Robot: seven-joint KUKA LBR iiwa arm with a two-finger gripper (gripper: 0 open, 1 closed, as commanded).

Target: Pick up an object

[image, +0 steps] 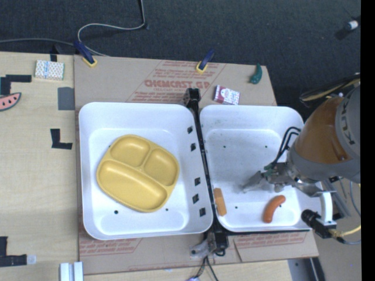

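Orange band and grey wrist of the arm (328, 142) sit highest, over the right side of the right bin (246, 113), hiding that bin's right wall

Gripper (253, 183) pokes out leftward from under the wrist, low over the bin floor, about midway between the bin's far and near walls. Fingers blur into one dark grey wedge; cannot tell whether they are apart or closed. Nothing visible between them

Two sausages lie in this bin. One sausage (273, 208) lies tilted near the bin's near wall, toward its near right corner, just beside the gripper on the near side. Apart from it, not touching as far as I can see. Second sausage (220, 201) lies along the left wall by the near left corner, further from the gripper, tight against the divider (198, 157) between the bins

Left bin (94, 157) holds a yellow divided plate (137, 172), lying flat in the middle, well apart from the arm

Step, by my reading: approach and descent, no grasp made. Gripper looks aimed at bare floor between the two sausages

Next move, as I judge it: shift toward the near wall to get over the tilted sausage, turn the fingers across its short width, then lower and close. Risk: the near wall leaves little room for the finger on that side, and a round sausage may roll away
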